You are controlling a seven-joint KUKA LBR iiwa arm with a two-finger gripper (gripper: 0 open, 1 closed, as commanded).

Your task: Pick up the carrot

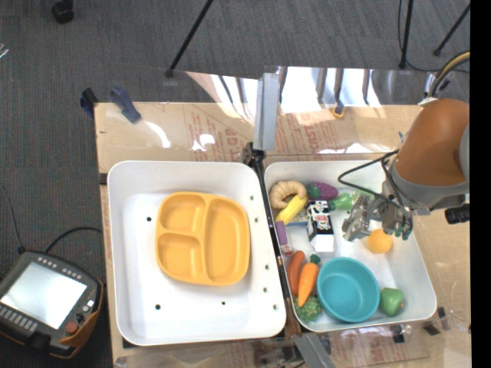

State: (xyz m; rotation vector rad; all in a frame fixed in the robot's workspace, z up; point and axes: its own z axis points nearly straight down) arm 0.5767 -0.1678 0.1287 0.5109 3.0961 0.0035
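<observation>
Carrots (307, 280) lie at the near left edge of the right bin (420, 271): we see two orange ones side by side, touching a bit of broccoli (309, 309) and sitting just beside a teal bowl (348, 288). A green pepper (390, 301) rests past the bowl. Further back we find a small carton (320, 227), a banana (290, 208) and a bagel (285, 191). The claw (376, 219) hangs above the bin's right side, near an orange fruit (379, 241), well apart from the carrots; we cannot tell how it is set. Our worry: crowding could make it catch the bowl rim or broccoli. The left bin (130, 282) holds a yellow tray (204, 238).
</observation>
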